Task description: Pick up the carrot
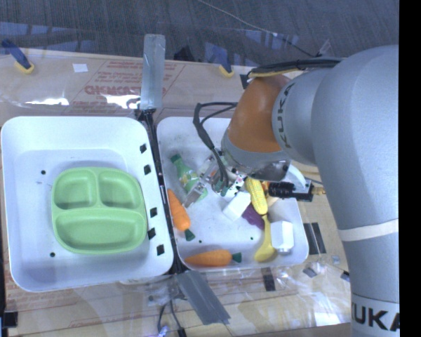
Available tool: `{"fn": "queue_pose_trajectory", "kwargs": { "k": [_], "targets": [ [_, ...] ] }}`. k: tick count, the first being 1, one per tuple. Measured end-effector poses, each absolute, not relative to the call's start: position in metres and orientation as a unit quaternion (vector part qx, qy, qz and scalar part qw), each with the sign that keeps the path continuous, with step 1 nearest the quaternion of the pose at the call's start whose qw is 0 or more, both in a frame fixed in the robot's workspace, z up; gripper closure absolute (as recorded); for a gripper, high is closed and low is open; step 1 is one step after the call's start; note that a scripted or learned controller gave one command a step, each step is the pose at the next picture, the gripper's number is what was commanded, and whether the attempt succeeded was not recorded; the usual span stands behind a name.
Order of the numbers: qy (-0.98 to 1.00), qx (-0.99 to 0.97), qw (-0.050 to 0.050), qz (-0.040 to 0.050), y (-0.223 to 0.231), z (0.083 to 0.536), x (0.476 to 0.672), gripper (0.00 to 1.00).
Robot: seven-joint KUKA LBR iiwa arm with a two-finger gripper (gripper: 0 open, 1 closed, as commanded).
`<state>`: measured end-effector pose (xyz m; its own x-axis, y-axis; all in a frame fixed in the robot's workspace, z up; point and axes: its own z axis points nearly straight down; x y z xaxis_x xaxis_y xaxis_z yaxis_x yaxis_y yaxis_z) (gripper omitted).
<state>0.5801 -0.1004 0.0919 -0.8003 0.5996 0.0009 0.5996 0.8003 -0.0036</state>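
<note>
A: Where do you see the gripper?

B: Look in the right bin, near its middle. The gripper hangs low under the orange band of the arm, which comes in from the right. Its tip sits just beside a green bottle that lies tilted in the upper left part of that bin.

A: Can you tell me how it stands, spread or pressed together?

B: You cannot tell from here. The tip is small and cluttered with wires and parts, so I leave that open. Nothing shows clearly between it.

A: And the carrot?

B: You have two in the right bin. One carrot lies along the left wall, slanted, with its thick end toward the lower right. It is down and to the left of the gripper, near it but apart. The second carrot lies flat along the bottom wall, with its green end pointing right. That one is well below the gripper.

A: What else lies close by?

B: Right of the gripper you see a yellow corn cob, a white block and a purple piece bunched together. A banana and a white cup lie lower right.

A: And the left bin?

B: It holds a green divided plate, well apart from the arm. Both bins rest on the table.
</note>
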Motion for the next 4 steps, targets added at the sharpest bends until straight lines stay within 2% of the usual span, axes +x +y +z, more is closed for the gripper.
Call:
{"fn": "queue_pose_trajectory", "kwargs": {
  "k": [1, 2, 3, 4],
  "targets": [
    [-0.926, -0.377, -0.007, 0.0029, -0.099, 0.095, 0.515, 0.00],
    [-0.928, -0.371, -0.004, 0.0005, -0.095, 0.104, 0.515, 1.00],
    [-0.940, -0.342, 0.000, 0.0023, -0.201, 0.112, 0.478, 1.00],
    [-0.943, -0.334, -0.005, 0.0002, -0.211, 0.226, 0.479, 1.00]
  ]
}}
